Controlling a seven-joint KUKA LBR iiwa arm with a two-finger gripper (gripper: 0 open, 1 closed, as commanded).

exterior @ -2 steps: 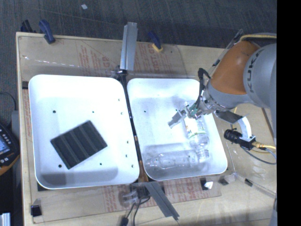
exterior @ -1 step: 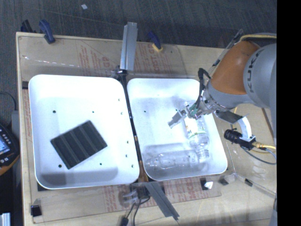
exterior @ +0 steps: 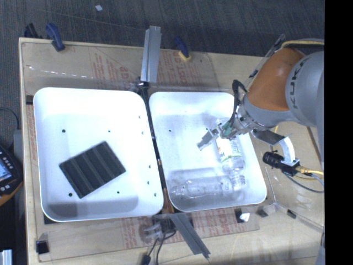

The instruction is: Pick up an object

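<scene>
My gripper (exterior: 211, 137) hangs low over the right bin (exterior: 182, 106), near its middle right, reaching in from the grey and orange arm. Just right of and below it lies a small clear plastic bottle (exterior: 230, 157) with a white label, pointing toward the bin's near right corner. A larger clear bottle (exterior: 201, 187) lies on its side along the bin's near wall. I see nothing held in the gripper. In the left bin (exterior: 49, 106) a flat black ribbed slab (exterior: 92, 168) rests at a slant.
A grey metal bar (exterior: 150, 54) stands at the far side between the bins and another (exterior: 190, 236) at the near side. Blue clamps (exterior: 54, 36) grip the bench's far edge.
</scene>
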